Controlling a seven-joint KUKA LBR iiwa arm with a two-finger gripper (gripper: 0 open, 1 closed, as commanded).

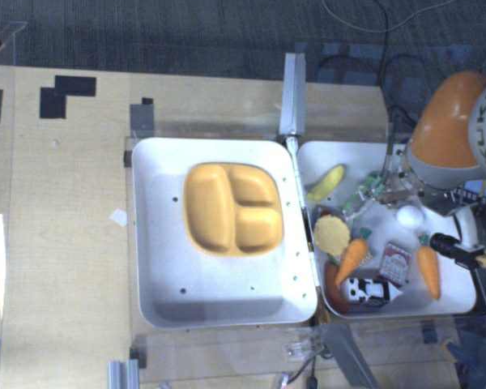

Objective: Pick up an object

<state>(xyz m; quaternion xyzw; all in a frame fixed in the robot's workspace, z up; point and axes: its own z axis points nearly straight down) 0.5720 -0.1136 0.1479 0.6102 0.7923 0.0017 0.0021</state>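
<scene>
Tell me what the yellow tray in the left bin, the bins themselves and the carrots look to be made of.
The yellow tray looks like moulded plastic, matte, with soft rounded compartments. The left bin and right bin look like smooth white plastic or coated metal, faintly glossy; which one is unclear. The two carrots seem to be toy plastic, evenly orange and smooth.

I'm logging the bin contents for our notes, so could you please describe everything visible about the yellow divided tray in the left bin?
The yellow tray looks like smooth moulded plastic, a rounded square with three hollows: one long compartment on its left and two smaller ones stacked on its right. It lies flat, open side up, near the middle of the left bin, slightly toward the far edge. It rests on the bin floor with nothing else touching it.
</scene>
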